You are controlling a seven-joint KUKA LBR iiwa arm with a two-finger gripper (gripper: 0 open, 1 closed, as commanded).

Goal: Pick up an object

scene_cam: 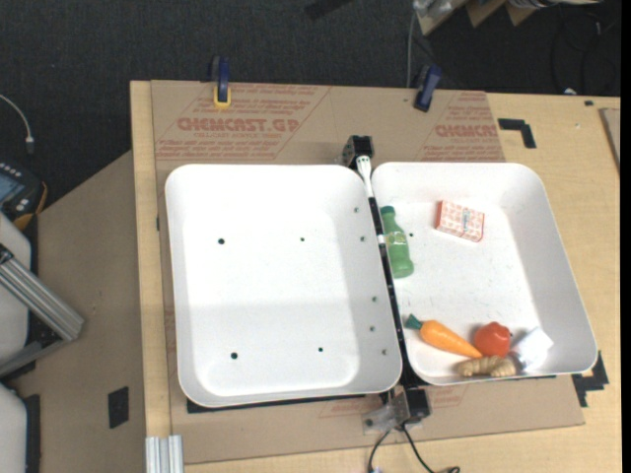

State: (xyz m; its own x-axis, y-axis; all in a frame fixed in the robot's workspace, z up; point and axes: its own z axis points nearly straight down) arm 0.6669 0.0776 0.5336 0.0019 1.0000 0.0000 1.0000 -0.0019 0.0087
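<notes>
Brown cardboard sheet [296, 116] covers the bench under two white bins set side by side. Left bin [266, 264] is bare white inside. Right bin [493, 284] holds a green bottle [396, 244] against its left wall, a red-and-white packet [460, 222] near the top, and an orange carrot [446, 338], a red tomato [494, 339] and a knobbly root [486, 367] clustered at the bottom edge. How the gripper stands cannot be told.

bench [296, 116], brown board top, frame centre. two white bins on it: left bin [197, 264], right bin [552, 254], side by side, touching.
</notes>
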